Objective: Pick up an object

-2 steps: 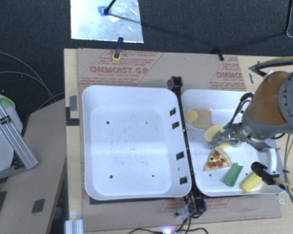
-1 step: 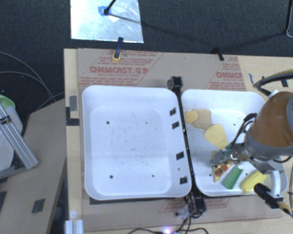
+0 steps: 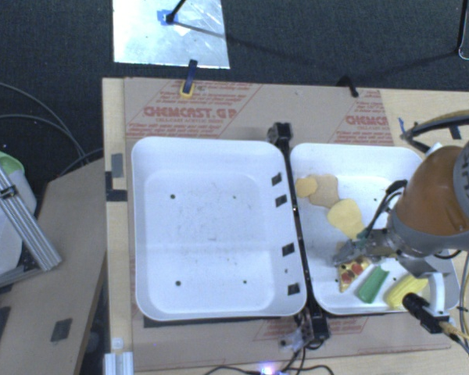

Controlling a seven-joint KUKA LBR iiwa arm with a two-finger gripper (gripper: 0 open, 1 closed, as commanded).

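The arm [image 3: 442, 201] reaches in from the right, bent low over the right bin [image 3: 375, 158]; its gripper [image 3: 350, 250] sits just above a red-and-yellow toy [image 3: 352, 273], beside a green block [image 3: 371, 285] and yellow piece [image 3: 404, 290]; whether it grasps anything, I cannot tell; two tan shapes [image 3: 332, 201] lie nearby.

Bench [image 3: 219, 104], brown board printed with red lettering, carrying two shallow white bins side by side: left bin [image 3: 211, 229], right bin [image 3: 359, 158], touching along a black central divider [image 3: 295, 225].
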